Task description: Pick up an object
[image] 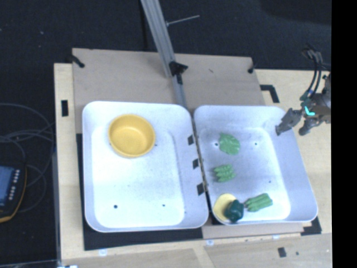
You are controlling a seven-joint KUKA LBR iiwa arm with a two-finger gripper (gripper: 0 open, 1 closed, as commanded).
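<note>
Two shallow white plastic bins sit side by side on the pale wooden bench [223, 71], their inner edges touching along a row of small dark clips.

Left bin [134, 205]: contains one round yellow plastic bowl [131, 135], upright, in the far-left part of the bin, near the corner. The rest of its floor shows a few small dark specks.

Right bin [290, 188]: contains four items. A light green leafy-shaped toy [228, 144] lies toward the far side, near the middle. A second green ridged toy [223, 173] lies nearer, just beside the inner wall. In the near-left corner rests a small yellow round dish [221, 205], and a dark teal rounded lump [235, 210] sits on its right part, touching it. A green ridged oblong toy [258, 202] lies just to the right of that lump, close to it or touching; which, I cannot tell.

The grey two-finger gripper [297, 124] hangs at the far-right rim of the right bin, outside the bin's floor, well apart from all four items. Its two dark fingers stand spread apart, nothing between them.

A grey metal rail [159, 29] slants across the back of the bench.
</note>
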